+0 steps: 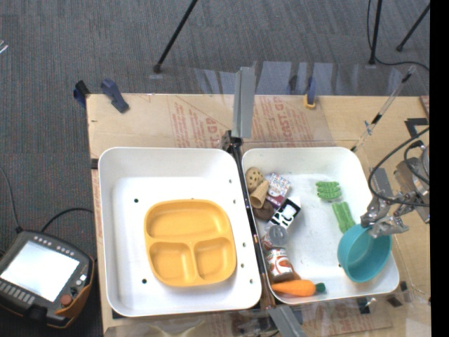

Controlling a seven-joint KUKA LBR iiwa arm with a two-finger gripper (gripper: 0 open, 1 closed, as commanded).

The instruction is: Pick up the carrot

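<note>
A: Where's the carrot (299,288)?
B: Front edge of the right bin (351,161), just under a can (280,262).
A: Gripper (384,222)?
B: Over the blue bowl (363,252) rim, well right of it. Grip state, can't tell.

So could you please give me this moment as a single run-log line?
pincer: at right bin's right edge, over blue plastic bowl | orange toy carrot: lying at bin's front edge, untouched | stage: not yet grasped

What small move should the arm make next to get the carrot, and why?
Probably travel toward the near edge of the right bin. The gripper sits over the blue bowl at that bin's right side, while the carrot lies flat along the near wall, apart from it.
</note>
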